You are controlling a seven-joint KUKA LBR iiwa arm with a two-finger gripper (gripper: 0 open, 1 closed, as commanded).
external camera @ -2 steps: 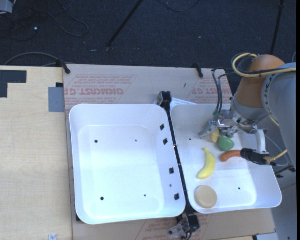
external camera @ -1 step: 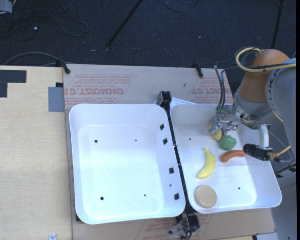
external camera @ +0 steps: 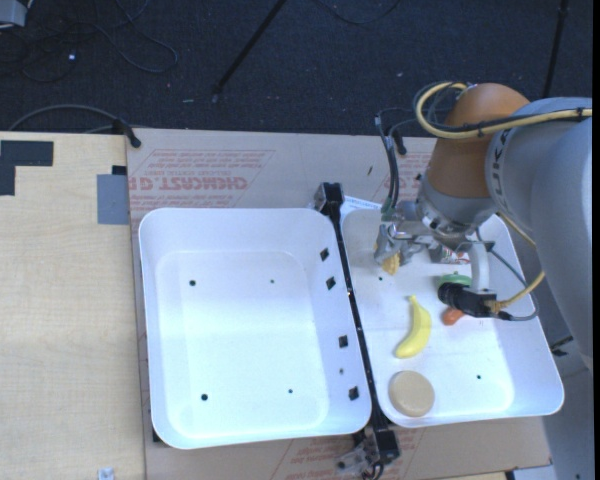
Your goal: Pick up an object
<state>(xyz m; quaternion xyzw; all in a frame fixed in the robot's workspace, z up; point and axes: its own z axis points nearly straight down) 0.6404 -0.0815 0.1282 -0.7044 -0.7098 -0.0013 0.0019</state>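
Note:
My gripper hangs over the far left part of the right bin, below the orange band of the arm. A small yellow piece shows right at its lower end; whether it is held or lying on the bin floor I cannot tell. A yellow banana lies in the middle of the right bin, nearer the front than the gripper. A small orange and green object, like a carrot, lies just right of the banana. A round tan disc rests near the bin's front edge.
The left bin stands beside the right one, split from it by a black divider rail. Cables loop around the wrist and trail over the right bin's right side. Both bins sit on cardboard on a wooden bench.

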